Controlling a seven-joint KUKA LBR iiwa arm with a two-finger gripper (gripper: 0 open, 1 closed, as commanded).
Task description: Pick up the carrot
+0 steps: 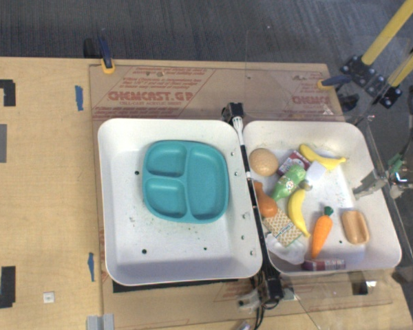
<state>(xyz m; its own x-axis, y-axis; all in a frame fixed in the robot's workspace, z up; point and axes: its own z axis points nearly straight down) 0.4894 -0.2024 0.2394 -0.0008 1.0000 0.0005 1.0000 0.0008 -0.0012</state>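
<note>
Your carrot (321, 232) lies in the right bin (382, 253), between a banana (297, 210) and a hot dog (354, 226). The gripper (382, 183) sits at that bin's right rim; you can't tell its opening

Only a sliver of the hand (377, 183) was peeking in at the right edge of the frame, about mid-height, metal tip pointing left.
</note>
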